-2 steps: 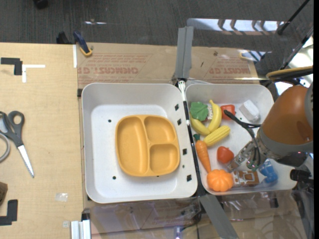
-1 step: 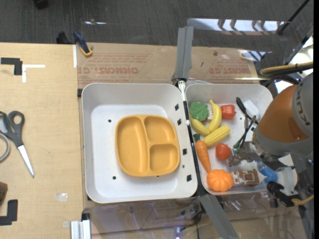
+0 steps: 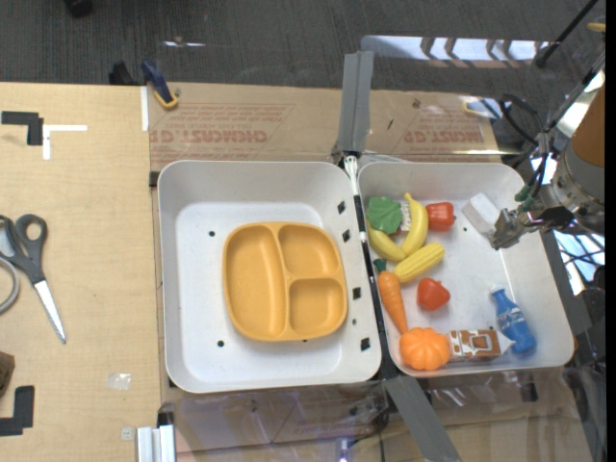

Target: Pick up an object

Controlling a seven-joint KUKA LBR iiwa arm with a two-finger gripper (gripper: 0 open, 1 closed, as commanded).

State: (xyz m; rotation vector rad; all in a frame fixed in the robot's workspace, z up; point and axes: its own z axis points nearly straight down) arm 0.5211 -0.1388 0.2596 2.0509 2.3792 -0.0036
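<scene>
Here the camera view finds the fingers [image 3: 504, 230] low over the right bin [image 3: 552, 287] near its right wall, and whether they are open or closed on anything I cannot tell. Nearest them, just up and to the left, lies a small white block [image 3: 479, 209], which looks light, stiff and a little slick, best pinched across its short sides; its long axis runs diagonally from upper left toward the fingers. Further left lie a banana [image 3: 416, 223] and a corn cob [image 3: 420, 261], and the yellow divided plate [image 3: 285, 281] sits in the left bin [image 3: 183, 287], well apart.
</scene>
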